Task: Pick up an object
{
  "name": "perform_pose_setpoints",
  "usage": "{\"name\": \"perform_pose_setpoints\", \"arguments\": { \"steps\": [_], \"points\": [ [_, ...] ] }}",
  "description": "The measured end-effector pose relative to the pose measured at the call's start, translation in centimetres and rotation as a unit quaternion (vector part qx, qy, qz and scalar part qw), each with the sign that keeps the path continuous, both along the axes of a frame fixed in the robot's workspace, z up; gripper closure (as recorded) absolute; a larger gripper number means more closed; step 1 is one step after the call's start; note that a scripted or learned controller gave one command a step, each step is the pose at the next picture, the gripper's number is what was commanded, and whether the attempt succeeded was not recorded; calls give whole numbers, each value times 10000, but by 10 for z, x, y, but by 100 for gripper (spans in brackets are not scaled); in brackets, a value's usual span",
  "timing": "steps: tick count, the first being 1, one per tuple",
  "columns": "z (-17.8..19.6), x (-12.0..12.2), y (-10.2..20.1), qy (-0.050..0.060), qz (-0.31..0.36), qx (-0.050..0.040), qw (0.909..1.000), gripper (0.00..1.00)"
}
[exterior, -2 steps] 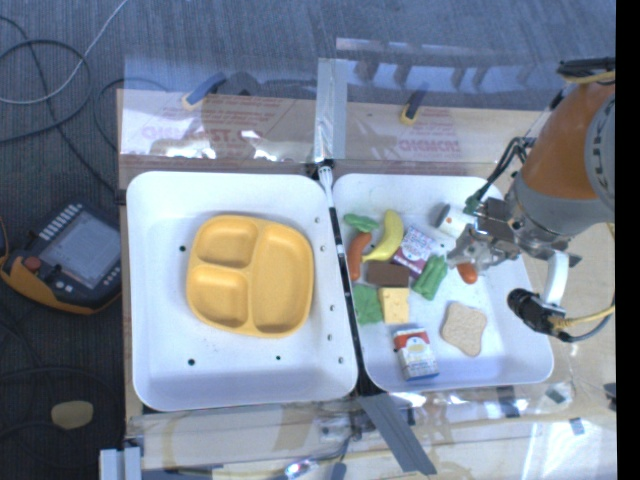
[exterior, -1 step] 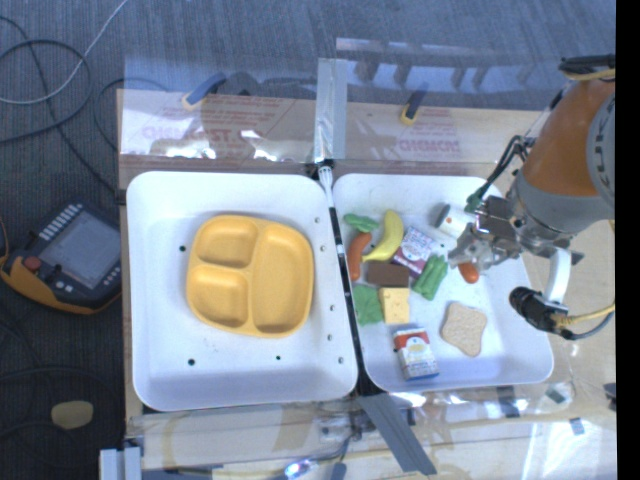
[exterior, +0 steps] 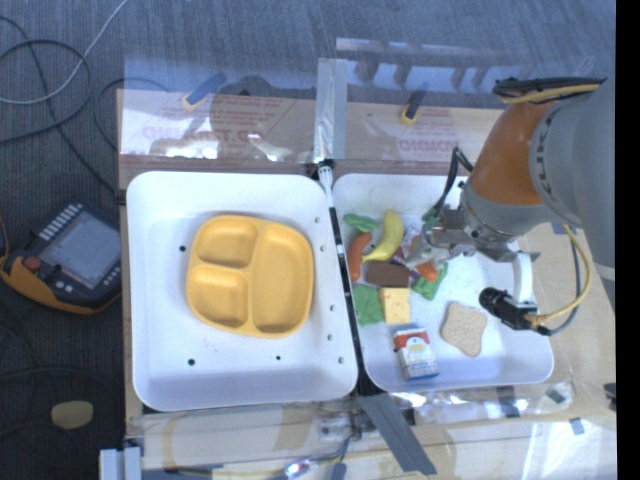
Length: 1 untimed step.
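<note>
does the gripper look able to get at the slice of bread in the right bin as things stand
Probably yes. The slice of bread lies flat on the bin floor, apart from the other food, with nothing on top of it. The gripper is over the pile just beside it.

Pincer [exterior: 432, 251] down in the shallow white right-hand bin [exterior: 520, 363], amid a heap of toy foods. Just left of pincer: curved yellow plastic banana [exterior: 388, 235]. Nearer the camera: tan toast-shaped slice [exterior: 464, 328], small printed carton [exterior: 414, 354]. Far left, in the other shallow white bin [exterior: 150, 298]: yellow three-compartment plastic tray [exterior: 250, 274].

Yellow divided plate [exterior: 250, 274], handheld pendant [exterior: 68, 258]
</note>
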State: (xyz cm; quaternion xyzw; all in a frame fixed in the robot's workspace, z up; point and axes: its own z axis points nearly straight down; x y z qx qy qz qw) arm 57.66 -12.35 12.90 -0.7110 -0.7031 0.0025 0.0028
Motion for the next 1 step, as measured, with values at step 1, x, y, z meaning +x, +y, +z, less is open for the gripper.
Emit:
{"name": "perform_pose_setpoints", "arguments": {
  "steps": [1],
  "points": [
    [82,14,51,-7,-743,-20,9972,100]
  ]
}}
